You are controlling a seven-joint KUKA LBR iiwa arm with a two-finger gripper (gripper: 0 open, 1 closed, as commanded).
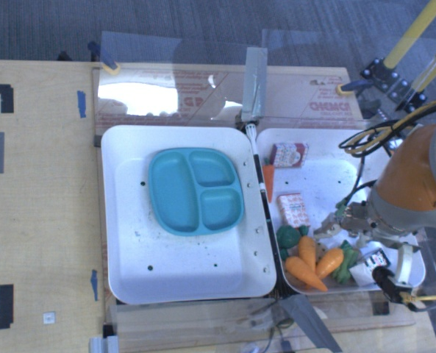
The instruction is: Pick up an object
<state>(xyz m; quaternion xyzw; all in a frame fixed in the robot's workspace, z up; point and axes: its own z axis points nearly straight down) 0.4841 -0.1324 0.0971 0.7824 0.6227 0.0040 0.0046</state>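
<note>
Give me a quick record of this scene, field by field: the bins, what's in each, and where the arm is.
left bin: holds a teal divided plate
right bin: holds two small packets and a cluster of toy carrots near its front
arm: grey with orange band, over the right bin's right side
gripper: low, just right of the carrots
grasp: nothing seen held

Orange toy carrots (310, 262) piled in right bin's (328, 169) near corner.

The arm (412, 179) covers the right bin's (317, 169) 3 o'clock side; the labels on the small packets (292, 209) are unreadable.
</note>
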